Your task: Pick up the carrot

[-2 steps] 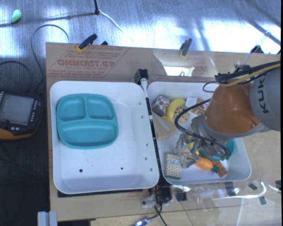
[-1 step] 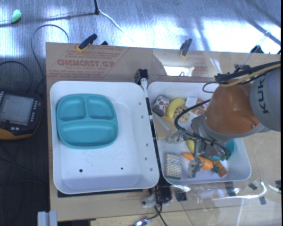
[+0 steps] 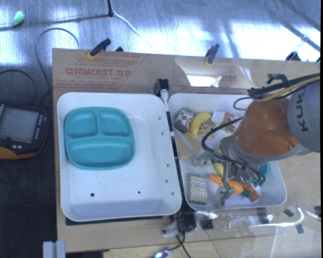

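Note:
The carrot (image 3: 232,185) is a small orange piece lying near the front of the right bin (image 3: 277,198), among other toys. My gripper (image 3: 225,184) hangs low over it from the orange-banded wrist (image 3: 264,130). It sits right at the carrot and partly covers it. From this slant I cannot make out whether the carrot is held. Its right end reaches toward a brown-orange bit (image 3: 253,195).
In the right bin lie a yellow banana (image 3: 200,121), a speckled cube (image 3: 183,119), a checkered pouch (image 3: 198,188), a yellow piece (image 3: 219,169) and a teal item (image 3: 264,170). The left bin (image 3: 151,192) holds a teal divided plate (image 3: 99,137). A teach pendant (image 3: 16,129) lies off the bench at left.

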You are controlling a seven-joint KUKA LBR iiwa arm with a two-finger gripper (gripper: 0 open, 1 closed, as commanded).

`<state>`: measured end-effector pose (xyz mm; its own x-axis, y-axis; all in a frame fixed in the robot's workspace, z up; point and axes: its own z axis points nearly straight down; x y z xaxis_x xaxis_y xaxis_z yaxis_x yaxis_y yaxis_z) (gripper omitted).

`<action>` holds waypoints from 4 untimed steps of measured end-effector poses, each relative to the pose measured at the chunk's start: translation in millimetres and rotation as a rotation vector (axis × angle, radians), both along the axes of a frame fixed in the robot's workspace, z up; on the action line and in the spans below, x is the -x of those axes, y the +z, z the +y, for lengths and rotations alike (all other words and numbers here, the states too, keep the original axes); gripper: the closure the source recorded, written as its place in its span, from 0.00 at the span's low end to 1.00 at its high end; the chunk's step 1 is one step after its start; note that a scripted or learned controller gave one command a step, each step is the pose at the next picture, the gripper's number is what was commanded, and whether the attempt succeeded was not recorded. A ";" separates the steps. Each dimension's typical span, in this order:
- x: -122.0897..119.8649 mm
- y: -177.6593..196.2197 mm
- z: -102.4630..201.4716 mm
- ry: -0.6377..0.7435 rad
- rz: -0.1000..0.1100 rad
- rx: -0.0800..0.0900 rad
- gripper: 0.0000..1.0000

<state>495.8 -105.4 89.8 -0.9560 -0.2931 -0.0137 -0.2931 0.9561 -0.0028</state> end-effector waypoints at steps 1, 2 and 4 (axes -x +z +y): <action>-3.4 12.4 0.0 0.001 -0.009 0.005 1.00; -3.7 3.6 6.0 -0.007 0.000 0.010 1.00; -9.5 146.2 57.9 -0.269 0.009 -0.001 0.00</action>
<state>505.3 -47.5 236.0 -0.9996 -0.0288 -0.0048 -0.0288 0.9996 -0.0001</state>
